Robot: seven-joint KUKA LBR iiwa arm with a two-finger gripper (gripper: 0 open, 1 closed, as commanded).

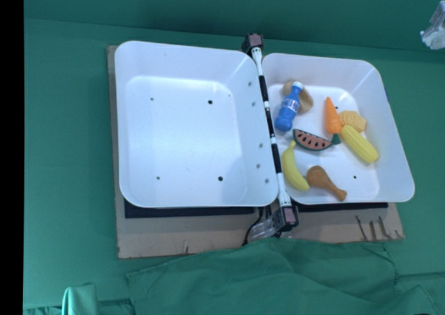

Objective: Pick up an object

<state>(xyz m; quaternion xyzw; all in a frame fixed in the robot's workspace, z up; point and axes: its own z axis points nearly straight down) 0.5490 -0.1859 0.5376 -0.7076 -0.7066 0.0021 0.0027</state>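
Observation:
The right bin [393,167] holds several toy foods. A blue bottle [288,109] lies near its left wall, partly over a tan round piece [304,93]. An orange carrot [332,117], a small orange-yellow piece [354,120] and a yellow corn cob [359,144] lie toward the right. A watermelon slice [311,140] sits mid-bin. Along the front lie a banana [293,169] and a brown drumstick [326,182]. My gripper [434,28] shows as a pale shape at the view's upper right edge, well clear of both bins and above the green cloth.
The left bin [139,56] stands beside the right one, with a black-and-white striped bar [268,122] running between them. Both rest on a cardboard sheet [181,240]. Rumpled green cloth [278,279] lies along the front.

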